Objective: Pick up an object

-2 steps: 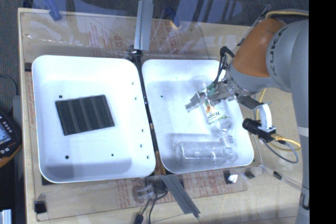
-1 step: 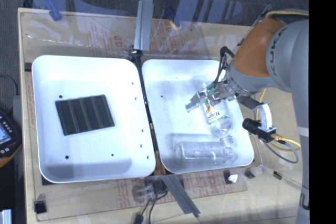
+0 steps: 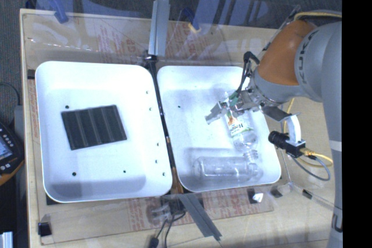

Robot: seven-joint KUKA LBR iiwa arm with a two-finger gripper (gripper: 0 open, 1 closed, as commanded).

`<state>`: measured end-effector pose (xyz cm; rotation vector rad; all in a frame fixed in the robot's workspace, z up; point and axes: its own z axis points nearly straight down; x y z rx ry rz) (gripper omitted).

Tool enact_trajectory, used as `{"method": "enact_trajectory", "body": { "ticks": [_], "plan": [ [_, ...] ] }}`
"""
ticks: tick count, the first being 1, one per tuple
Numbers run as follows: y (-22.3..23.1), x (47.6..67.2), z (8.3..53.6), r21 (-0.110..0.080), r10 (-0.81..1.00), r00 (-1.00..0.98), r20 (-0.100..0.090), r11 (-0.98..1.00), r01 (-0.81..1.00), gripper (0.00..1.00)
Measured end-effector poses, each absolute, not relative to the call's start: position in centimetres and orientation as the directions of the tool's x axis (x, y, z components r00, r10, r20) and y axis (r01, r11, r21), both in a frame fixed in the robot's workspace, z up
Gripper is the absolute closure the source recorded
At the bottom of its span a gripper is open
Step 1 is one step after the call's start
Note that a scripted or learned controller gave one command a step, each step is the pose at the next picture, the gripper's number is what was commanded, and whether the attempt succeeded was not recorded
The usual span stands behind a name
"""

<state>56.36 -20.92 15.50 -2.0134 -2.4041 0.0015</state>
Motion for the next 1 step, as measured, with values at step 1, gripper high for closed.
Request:
{"method": "enact_trajectory", "body": {
  "ticks": [1],
  "plan": [
    [-20.92, 56.36, 15.50, -0.004, 0.984, -0.176, 0.004, 0.176, 0.984, 0.00]
  ]
}}
